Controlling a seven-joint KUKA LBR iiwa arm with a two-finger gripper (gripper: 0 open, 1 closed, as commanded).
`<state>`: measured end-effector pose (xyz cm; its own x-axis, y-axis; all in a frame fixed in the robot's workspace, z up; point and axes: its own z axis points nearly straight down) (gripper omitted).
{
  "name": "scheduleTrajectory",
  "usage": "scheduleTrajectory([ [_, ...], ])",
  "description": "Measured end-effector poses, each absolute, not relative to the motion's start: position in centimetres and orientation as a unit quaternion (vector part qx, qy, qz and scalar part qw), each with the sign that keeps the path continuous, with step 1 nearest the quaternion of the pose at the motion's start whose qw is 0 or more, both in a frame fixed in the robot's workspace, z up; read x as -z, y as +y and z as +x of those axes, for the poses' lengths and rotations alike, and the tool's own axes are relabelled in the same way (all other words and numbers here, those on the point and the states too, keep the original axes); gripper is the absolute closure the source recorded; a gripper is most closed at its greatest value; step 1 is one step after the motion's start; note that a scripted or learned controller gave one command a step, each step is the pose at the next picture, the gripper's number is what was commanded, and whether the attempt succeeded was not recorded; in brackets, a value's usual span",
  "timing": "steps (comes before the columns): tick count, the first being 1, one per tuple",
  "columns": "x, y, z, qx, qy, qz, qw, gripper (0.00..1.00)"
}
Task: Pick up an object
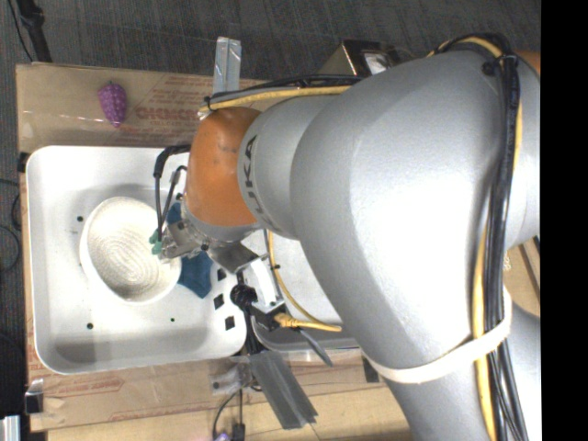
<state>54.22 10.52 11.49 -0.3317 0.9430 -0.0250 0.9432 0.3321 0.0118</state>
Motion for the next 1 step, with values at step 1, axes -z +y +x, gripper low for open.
scheduleTrajectory([
  [1,-11.45,11.23,54.03,0.0007,0.819,0.574,0.010,0.00],
])
